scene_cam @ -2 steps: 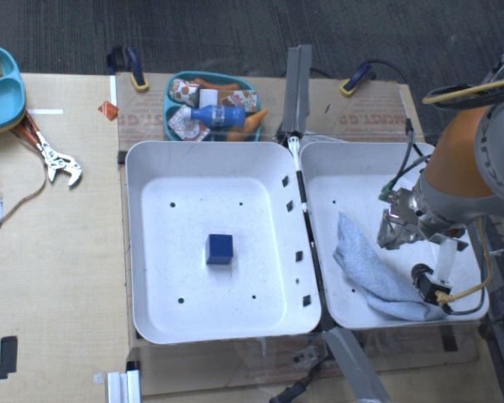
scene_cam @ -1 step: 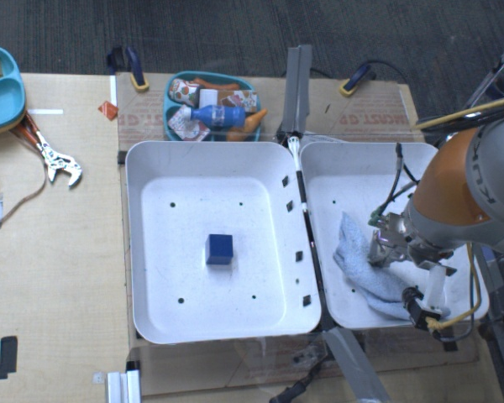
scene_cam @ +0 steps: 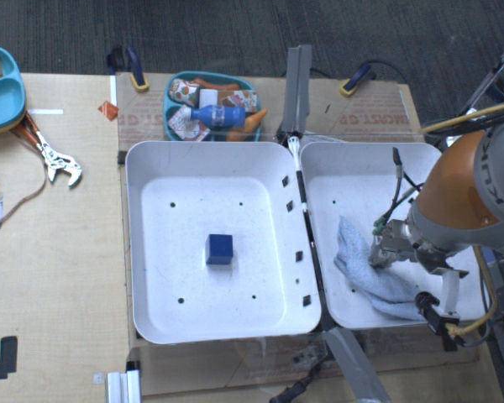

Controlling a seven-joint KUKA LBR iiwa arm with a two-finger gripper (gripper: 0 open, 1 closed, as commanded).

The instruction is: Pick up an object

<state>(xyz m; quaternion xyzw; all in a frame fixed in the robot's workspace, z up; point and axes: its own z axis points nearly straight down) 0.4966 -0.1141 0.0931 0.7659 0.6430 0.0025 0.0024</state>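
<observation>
A small blue cube (scene_cam: 220, 249) rests on the floor of the left white bin (scene_cam: 151, 309), a little below its middle. A crumpled pale blue cloth (scene_cam: 365, 267) lies in the right white bin (scene_cam: 336, 170), spreading toward its front edge. My gripper (scene_cam: 385, 250) is down in the right bin, right at the cloth's right side, under the orange band of the arm (scene_cam: 458, 187). The wrist and its cables cover the fingertips.
Behind the left bin stands a blue bowl (scene_cam: 210, 107) with several small items. A wrench (scene_cam: 55, 162) and a teal tray (scene_cam: 0, 86) lie on the bench at far left. A grey post (scene_cam: 296, 86) rises between the bins' back corners.
</observation>
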